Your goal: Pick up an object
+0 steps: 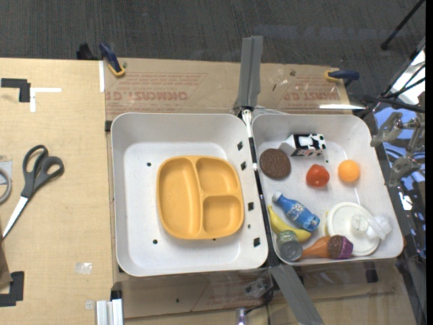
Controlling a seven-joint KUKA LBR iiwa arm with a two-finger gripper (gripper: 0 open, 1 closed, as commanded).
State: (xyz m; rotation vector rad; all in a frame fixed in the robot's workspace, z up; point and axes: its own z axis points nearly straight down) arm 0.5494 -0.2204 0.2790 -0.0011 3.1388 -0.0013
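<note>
A single fixed camera looks down at a slant from above the bench (54,235), set far enough back to take in both white bins whole. The left bin (128,202) sits at mid-frame, the right bin (362,137) toward the right edge. Dark floor (169,12) runs beyond the bench's far edge along the top.

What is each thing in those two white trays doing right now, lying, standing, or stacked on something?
Yellow divided plate: flat, compartments bare.
Brown cookie: lying flat.
Toy cow: on its side.
Tomato: resting loose.
Orange ball: resting loose.
Blue bottle: lying down, across the banana.
Ice cream cone: lying down.
White lid: flat.
Scissors: closed, on the bench.
</note>
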